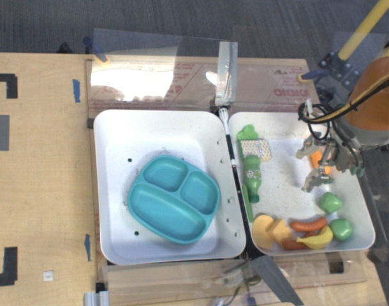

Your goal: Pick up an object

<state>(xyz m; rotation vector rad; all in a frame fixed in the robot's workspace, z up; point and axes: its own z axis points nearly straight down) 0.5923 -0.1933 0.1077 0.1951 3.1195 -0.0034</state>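
Observation:
My gripper (pixel 311 166) hangs low over the right bin (pixel 366 218), near its right wall, and it is open. Its two grey fingers (pixel 307 150) are spread wide and point left. A small orange object (pixel 318 159) lies just behind the fingers, partly hidden by the gripper body; I cannot tell whether it touches them. A green round fruit (pixel 330 203) sits just below the gripper. A second green fruit (pixel 342 229), a yellow banana (pixel 317 238), a red sausage (pixel 307 224) and an orange slice (pixel 264 229) crowd the bin's front.
A green bottle (pixel 252 171) and a patterned square (pixel 256 149) lie along the right bin's left wall. The left bin (pixel 111 139) holds a teal divided plate (pixel 174 198). Cables (pixel 322 116) hang from the arm above the gripper.

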